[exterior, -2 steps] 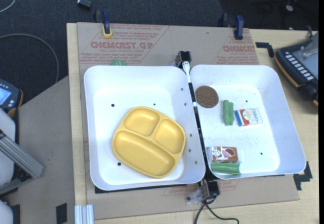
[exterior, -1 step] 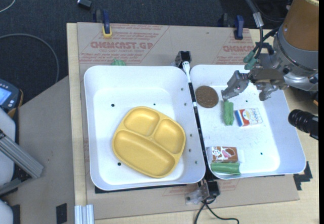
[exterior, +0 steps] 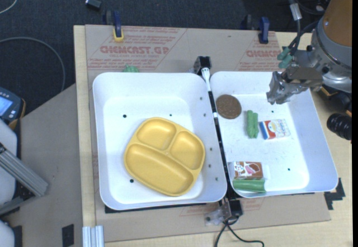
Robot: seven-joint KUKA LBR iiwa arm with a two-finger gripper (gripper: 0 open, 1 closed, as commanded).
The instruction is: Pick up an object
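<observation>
From the overhead camera we see the hand (exterior: 278, 95) hanging over the far edge of the right white bin (exterior: 319, 145), near its far right corner. We cannot tell how far it is open, and nothing shows in its hold.

The likely candidates lie toward the middle of that bin. A flat round brown disc (exterior: 229, 106) sits by the bin's left wall; we judge it stiff and light but too low to pinch easily. Just beside it, nearer us, lies a short green pod-shaped piece (exterior: 252, 124), probably light plastic and best taken across its narrow width. Touching it on the right is a small red-and-white carton (exterior: 276, 129), likely light and slightly crushable.

At the bin's near edge rest a brown-and-white packet (exterior: 248, 170) and a second green pod (exterior: 249, 185).

The left white bin (exterior: 106, 128) holds a yellow divided plastic tray (exterior: 164, 155), well apart from the hand.
</observation>
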